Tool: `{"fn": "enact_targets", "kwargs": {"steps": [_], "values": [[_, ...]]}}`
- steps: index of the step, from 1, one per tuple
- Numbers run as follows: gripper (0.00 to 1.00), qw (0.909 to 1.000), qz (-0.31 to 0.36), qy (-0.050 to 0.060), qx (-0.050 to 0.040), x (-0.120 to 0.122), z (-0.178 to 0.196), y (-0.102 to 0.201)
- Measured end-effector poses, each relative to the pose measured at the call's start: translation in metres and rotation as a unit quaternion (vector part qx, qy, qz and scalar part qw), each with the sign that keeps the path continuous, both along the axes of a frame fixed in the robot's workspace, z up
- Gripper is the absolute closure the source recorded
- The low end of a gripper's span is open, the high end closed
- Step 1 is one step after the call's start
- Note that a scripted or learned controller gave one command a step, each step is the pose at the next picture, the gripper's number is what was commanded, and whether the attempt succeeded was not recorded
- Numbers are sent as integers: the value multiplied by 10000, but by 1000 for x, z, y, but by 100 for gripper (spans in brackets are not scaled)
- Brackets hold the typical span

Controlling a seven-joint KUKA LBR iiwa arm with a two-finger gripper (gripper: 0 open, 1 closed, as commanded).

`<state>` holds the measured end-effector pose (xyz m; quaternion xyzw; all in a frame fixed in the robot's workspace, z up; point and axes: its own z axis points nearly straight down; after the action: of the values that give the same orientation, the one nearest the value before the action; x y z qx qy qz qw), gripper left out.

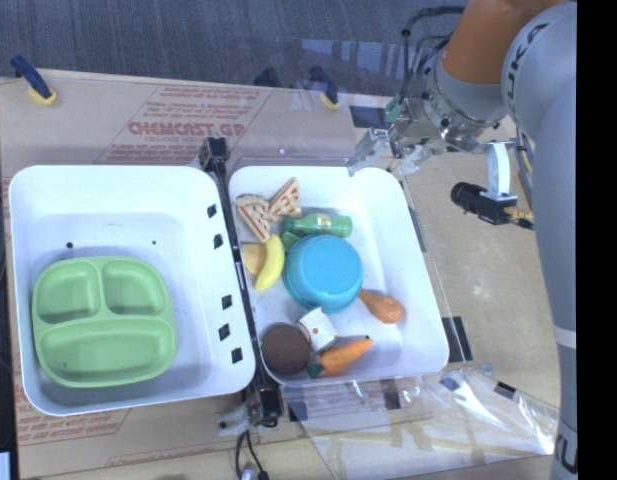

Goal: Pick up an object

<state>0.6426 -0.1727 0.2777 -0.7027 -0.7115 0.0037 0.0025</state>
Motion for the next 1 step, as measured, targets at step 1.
{"fn": "enact_targets", "kwargs": {"steps": [1], "values": [[0,9972,-742,70,24,-55,-173,1]]}}
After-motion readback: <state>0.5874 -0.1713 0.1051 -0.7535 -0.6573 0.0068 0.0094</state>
